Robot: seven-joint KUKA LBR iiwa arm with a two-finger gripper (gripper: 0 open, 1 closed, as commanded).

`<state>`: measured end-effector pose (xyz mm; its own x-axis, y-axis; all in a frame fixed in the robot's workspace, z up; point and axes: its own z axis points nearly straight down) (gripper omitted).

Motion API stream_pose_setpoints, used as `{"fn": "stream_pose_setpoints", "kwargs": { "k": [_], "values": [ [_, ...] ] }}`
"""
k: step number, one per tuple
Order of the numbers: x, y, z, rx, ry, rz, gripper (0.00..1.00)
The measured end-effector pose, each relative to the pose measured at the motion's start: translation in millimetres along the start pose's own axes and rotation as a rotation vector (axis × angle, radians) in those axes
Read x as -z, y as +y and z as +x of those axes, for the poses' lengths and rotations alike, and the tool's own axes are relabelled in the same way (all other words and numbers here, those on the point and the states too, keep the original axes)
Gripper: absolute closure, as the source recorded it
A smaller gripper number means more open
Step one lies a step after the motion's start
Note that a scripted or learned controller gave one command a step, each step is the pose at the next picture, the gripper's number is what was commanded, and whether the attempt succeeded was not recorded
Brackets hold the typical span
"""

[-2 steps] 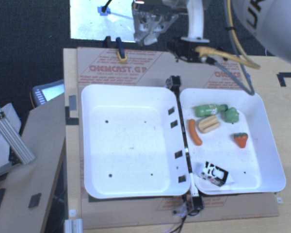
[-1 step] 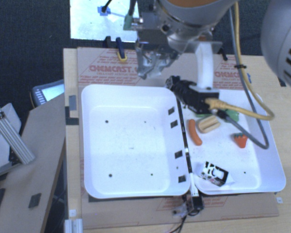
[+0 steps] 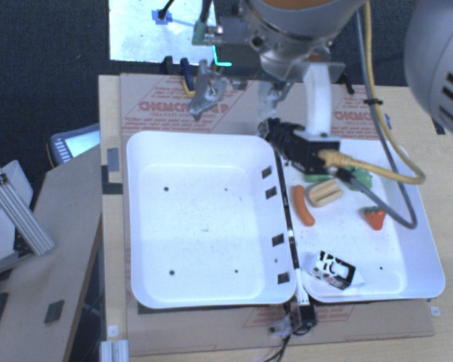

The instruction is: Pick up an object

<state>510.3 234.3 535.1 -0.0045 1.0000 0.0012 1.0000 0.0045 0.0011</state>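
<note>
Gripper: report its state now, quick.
Gripper: cannot be told from this view whether it is open or closed.

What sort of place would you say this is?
Probably a robotics lab: a grey robot arm reaches over two shallow white bins on a bench, and the right bin holds small toy-like items such as an orange sausage shape.
</note>
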Motion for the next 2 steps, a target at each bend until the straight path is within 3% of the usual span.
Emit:
{"fn": "stream_pose_setpoints", "kwargs": {
  "k": [1,2],
  "values": [
    [11.4,0.3,0.3,0.003,0.001,-0.002,1.0],
    [11.0,0.2,0.3,0.004,0.001,-0.001,0.0]
  ]
}}
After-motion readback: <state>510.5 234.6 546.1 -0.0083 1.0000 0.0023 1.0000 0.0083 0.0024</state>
